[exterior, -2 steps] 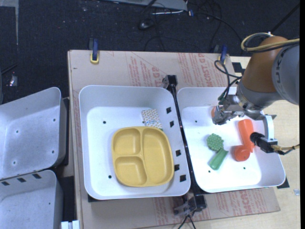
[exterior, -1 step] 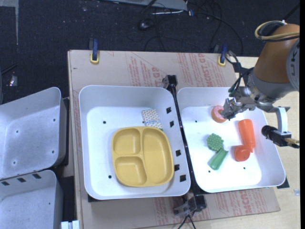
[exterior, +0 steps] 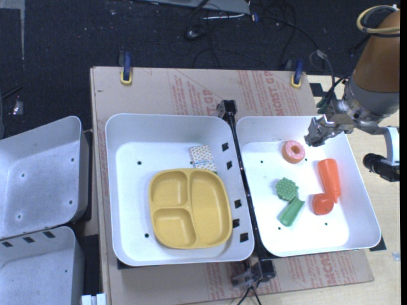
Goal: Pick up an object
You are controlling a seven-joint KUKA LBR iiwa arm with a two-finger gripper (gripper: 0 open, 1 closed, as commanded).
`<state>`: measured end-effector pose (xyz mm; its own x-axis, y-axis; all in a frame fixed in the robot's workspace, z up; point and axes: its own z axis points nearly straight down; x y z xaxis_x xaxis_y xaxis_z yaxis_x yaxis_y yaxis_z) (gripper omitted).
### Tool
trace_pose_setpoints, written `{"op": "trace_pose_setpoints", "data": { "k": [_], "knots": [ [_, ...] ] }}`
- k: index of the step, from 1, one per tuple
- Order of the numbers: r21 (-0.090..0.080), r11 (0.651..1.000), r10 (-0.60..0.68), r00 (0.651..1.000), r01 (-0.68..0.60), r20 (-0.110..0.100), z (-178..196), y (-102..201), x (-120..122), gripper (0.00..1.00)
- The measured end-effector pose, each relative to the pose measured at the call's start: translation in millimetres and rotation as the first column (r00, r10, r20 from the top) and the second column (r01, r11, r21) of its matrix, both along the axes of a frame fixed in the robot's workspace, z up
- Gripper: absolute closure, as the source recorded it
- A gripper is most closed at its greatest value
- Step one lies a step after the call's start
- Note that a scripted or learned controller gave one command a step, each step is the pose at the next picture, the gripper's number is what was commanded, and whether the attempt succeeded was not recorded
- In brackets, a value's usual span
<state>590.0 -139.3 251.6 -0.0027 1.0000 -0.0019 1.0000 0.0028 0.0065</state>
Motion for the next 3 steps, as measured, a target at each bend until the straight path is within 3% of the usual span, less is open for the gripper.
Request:
{"op": "trace_pose_setpoints", "data": {
  "k": [3],
  "knots": [
    [0.004,1.000,0.005,1.000,-0.005,-0.008,-26.1,158.4,-13.4,1.00]
  ]
}}
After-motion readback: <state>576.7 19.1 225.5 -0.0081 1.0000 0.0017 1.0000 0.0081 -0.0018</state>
